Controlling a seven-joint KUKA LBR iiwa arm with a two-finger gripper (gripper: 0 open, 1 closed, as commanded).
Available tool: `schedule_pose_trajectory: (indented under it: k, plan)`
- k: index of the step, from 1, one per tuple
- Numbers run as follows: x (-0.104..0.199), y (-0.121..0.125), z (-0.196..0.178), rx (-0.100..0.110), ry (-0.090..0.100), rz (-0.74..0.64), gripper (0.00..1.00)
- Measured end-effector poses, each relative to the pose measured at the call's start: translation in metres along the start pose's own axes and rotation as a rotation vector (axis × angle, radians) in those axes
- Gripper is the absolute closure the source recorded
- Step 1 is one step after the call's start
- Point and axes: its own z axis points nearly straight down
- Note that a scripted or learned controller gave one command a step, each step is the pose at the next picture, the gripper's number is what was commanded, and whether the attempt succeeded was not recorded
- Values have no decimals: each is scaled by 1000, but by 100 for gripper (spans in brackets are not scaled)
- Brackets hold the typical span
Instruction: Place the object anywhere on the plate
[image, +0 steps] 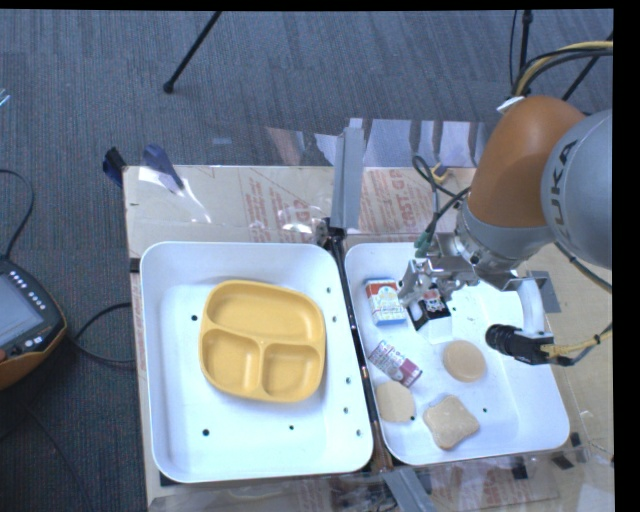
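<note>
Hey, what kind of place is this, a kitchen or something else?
Probably a robotics lab, not a kitchen: a KUKA arm over two white bins, toy food and a yellow plate, a tripod leg on carpet.

The yellow plate (264, 340), a rounded-square tray with three compartments, is lying flat and upright in the left bin (170, 420), near its centre. The candidate objects are resting in the right bin (535, 425): a small red-and-white box (385, 301), a wrapped packet (395, 362), and three tan food pieces (450, 421).

Pincer (428, 296) fingertips indistinct over bin (540, 420)
</note>
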Motion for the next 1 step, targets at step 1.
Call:
schedule_pose_trajectory:
  k: [1]
  plan:
    - [94, 27, 49, 4, 1, 1, 100]
